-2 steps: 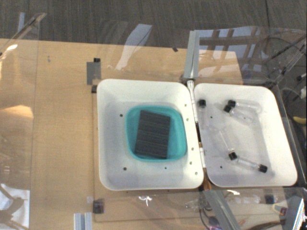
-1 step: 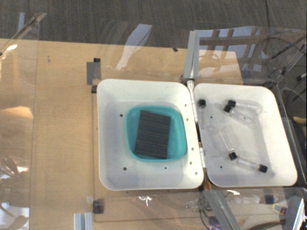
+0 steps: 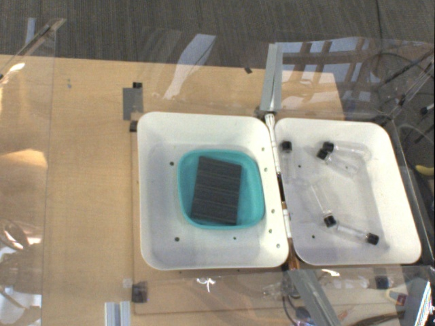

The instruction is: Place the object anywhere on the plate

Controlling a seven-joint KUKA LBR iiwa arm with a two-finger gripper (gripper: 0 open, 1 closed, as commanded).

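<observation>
The clear tubes in the right bin are hard to make out against the white, mostly their black caps showing; no telling the gripper's state from here. A dark grey ribbed block lies flat on the teal plate, centre of the left bin.
</observation>
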